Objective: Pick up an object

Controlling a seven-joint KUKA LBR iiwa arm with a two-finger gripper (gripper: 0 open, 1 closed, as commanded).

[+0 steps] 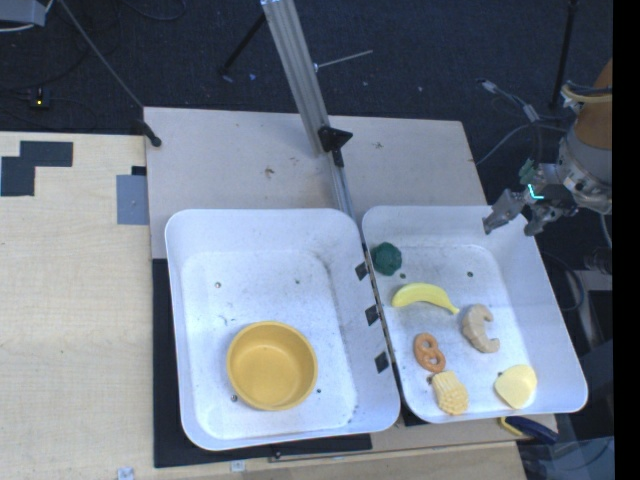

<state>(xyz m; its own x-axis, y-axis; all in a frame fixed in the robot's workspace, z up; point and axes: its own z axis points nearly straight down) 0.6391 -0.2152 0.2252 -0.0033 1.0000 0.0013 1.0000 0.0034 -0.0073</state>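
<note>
My gripper [521,215] hangs over the far right rim of the right bin [545,288], open, with nothing between its fingers. In that bin lie a dark green ball [387,258], a yellow banana [424,296], a beige curved piece [481,328], an orange pretzel [429,351], a yellow corn cob [450,393] and a pale yellow lemon-like piece [516,385]. A yellow bowl [271,365] sits in the left bin [200,268], toward its front. The gripper stands well apart from all of these.
A metal bar [305,88] slants down from the top to the gap between the bins. Black clips [368,313] line the divider. A light wooden surface [70,298] lies to the left.
</note>
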